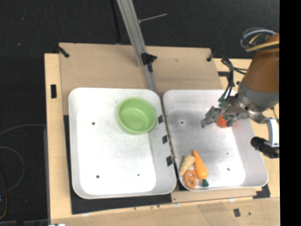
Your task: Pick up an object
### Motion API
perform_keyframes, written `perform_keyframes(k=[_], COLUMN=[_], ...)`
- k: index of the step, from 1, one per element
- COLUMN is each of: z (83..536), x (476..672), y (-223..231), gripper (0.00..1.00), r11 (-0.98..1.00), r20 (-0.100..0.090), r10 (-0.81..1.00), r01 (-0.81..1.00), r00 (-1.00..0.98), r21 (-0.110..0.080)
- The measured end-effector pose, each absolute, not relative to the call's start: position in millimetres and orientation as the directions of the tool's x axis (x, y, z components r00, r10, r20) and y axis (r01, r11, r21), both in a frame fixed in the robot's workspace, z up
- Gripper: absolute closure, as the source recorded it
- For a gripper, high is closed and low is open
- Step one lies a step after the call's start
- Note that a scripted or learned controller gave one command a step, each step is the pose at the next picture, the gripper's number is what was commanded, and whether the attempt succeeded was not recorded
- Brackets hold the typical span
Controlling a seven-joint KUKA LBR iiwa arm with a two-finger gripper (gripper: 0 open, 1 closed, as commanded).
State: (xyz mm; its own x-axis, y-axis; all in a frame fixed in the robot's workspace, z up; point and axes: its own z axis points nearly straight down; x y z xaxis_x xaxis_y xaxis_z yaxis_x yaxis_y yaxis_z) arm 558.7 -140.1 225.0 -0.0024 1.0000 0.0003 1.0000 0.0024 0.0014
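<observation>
Carrot [200, 164] beside bread [186, 163]; bowl [137, 115] apart

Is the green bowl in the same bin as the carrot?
No, the green bowl sits in the left bin, while the carrot lies in the right bin.

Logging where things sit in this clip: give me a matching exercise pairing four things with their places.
Things:
1. round green plastic bowl
2. orange carrot-shaped toy
3. two-finger gripper
4. small orange-red object

Places:
A. near front edge of the right white bin
B. upper part of the left white bin
C. at the gripper's tip, over the right bin
D. above the right bin's upper right area

Pairs: 1-B, 2-A, 3-D, 4-C
</observation>
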Motion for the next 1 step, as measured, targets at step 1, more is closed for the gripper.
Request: perform_keyframes(k=[1], z=[225.0], x=[558.7], y=[-140.1], gripper=[0.00], r11=[0.001], r20=[0.000], r10=[1.000], r01=[1.000], r00=[-0.001], r21=[0.002])
